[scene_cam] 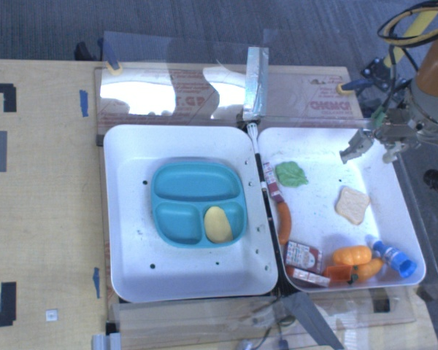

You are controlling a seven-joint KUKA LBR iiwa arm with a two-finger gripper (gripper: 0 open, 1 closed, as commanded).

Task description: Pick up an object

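On the bench we counted two white bins side by side. The left bin (124,217) held one blue tray (197,184) with three compartments, and one yellow lemon-shaped piece (218,224) lay in the tray's lower right compartment.

The right bin (405,217) held seven loose things: one green leafy piece (290,173) near the upper left; one slice of bread (352,205) toward the middle right; one sausage (283,221) lying lengthwise beside the left wall; one red-and-white packet (302,254) near the front; a second flat packet (306,274) just below it at the front wall; one orange vegetable (352,255) with a further orange and red piece touching it underneath, which we could not separate clearly; and one blue bottle (394,259) in the front right corner, touching the orange vegetable.

The arm came in from the right, its orange band at the frame's edge. Its gripper (370,146) hung over the upper right part of the right bin, fingers spread apart, the left finger (352,149) slanting outward. Nothing sat between them. The bread lay nearest, below the gripper and apart from it.
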